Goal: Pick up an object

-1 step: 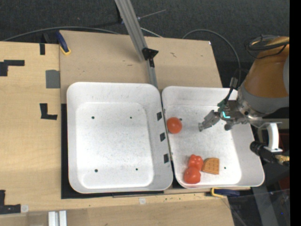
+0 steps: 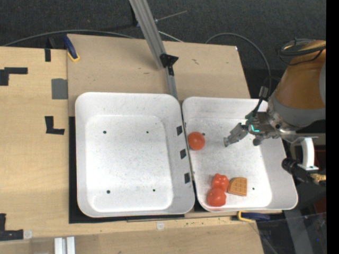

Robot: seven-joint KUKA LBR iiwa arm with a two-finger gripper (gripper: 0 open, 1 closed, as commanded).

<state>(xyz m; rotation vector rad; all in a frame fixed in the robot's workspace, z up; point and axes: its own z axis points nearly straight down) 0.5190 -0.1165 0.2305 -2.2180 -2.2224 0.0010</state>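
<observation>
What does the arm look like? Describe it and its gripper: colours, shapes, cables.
The arm is a thick rounded body, with a broad orange band above a grey wrist section. The gripper is small, grey and dark metal, with a small teal-lit spot at its base. A thin dark cable runs up from the wrist. White and black fittings sit on the arm's lower side.

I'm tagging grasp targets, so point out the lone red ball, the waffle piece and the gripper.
red ball (image 2: 196,141), camera view, its centre.
waffle piece (image 2: 238,186), camera view, middle of its top face.
gripper (image 2: 231,139), camera view, at its tips.
</observation>
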